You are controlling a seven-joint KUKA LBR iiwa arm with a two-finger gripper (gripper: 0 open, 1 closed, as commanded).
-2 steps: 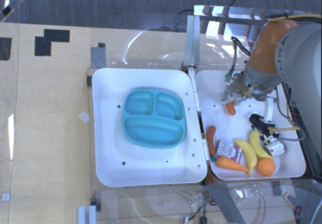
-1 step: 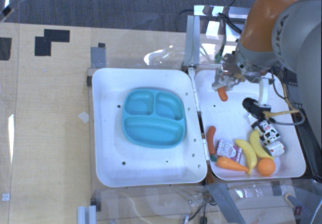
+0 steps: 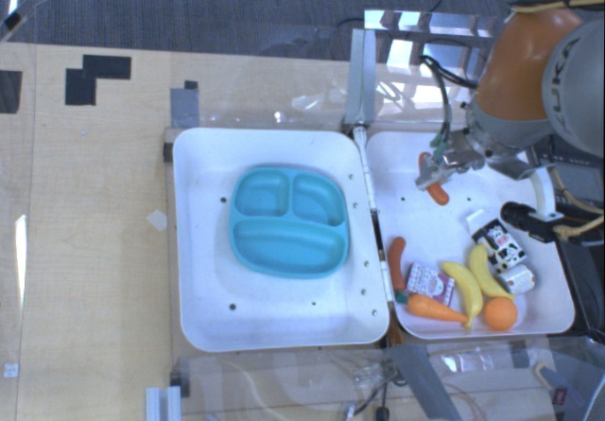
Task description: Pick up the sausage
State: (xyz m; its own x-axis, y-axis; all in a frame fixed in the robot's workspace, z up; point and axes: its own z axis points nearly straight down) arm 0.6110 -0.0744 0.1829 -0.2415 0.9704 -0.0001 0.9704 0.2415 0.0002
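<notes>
the arm [image 3: 558,60] is bulky and rounded, with a broad orange band and a pale grey shell beside it. a darker grey wrist narrows below the band toward the small metallic gripper [image 3: 440,168]. a thin black cable [image 3: 444,88] loops just above the gripper, and black fittings sit beside the wrist.

Both bins are white: the left bin [image 3: 203,249] carries a light blue plate [image 3: 288,220], and the right bin [image 3: 558,310] carries the other things. The sausage [image 3: 396,263] by its left edge is red-brown. Toward its front edge lie an orange carrot [image 3: 435,307], a pink packet [image 3: 430,279], two yellow bananas [image 3: 471,282], an orange fruit [image 3: 500,313] and a black-and-white spotted carton [image 3: 506,254]. The arm [image 3: 529,60] has an orange band.
</notes>
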